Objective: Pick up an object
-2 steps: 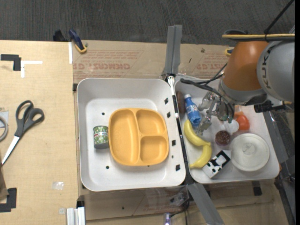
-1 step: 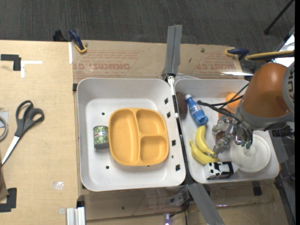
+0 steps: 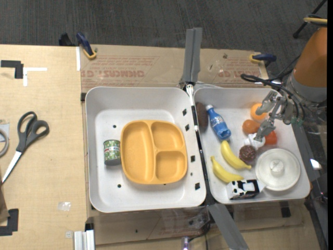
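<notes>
Here the approach step is judged under way: the gripper [image 3: 269,120] hangs low over the right bin [image 3: 301,194], fingers spread apart, nothing seen between them. The likely target, an orange fruit [image 3: 252,126], lies just beside the fingertips, round, so no long axis or heading is read. Next, a short descent centred over the fruit is called for, then closing.

Scissors [image 3: 26,134] lie on the wooden bench [image 3: 41,181], left of both bins

Glossy plastic tray [image 3: 154,152], apparently smooth white bins [image 3: 96,155]
</notes>
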You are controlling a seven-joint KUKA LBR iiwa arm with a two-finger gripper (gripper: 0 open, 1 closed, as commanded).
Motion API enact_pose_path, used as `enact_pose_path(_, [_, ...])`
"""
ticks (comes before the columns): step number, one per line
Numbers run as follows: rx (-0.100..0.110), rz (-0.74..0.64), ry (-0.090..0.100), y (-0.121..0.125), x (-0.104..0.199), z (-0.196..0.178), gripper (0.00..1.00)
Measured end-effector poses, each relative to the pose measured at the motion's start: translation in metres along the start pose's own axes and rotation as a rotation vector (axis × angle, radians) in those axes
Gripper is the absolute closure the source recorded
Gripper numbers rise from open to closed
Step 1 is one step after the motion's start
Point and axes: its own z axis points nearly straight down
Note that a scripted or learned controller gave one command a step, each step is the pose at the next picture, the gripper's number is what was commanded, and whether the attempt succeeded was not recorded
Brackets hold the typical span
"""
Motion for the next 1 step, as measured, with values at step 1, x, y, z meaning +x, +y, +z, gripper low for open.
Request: enact_pose_path(1, [0.0,0.054,0.001,-0.0236,-0.0502,0.0749,0.0])
